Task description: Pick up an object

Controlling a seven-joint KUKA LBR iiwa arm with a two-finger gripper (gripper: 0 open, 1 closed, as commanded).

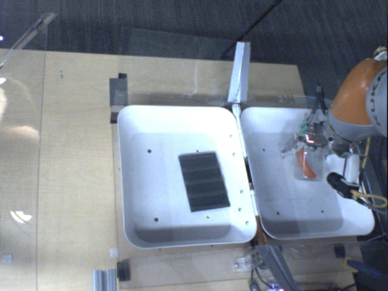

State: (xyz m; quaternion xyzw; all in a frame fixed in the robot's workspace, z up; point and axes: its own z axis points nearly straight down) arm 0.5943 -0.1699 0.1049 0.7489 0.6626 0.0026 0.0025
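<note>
Bench (73, 162) carrying 2 white bins. Left bin (139, 162): a dark ribbed rectangular pad (204, 181) lies flat near its centre. Right bin (273, 187): the pincer (308, 156) hangs at the 2 o'clock part, with an orange object (308, 165) just beneath it; whether the pincer grips it cannot be told

A flat, dark grey rectangular object (204, 181) with ridged bands across its face lies near the middle of the left bin (136, 162), turned slightly off the bin's edges. In the right bin (273, 193), a small orange-red object (307, 163) sits towards the far right side, partly blurred, so its shape is unclear.
</note>
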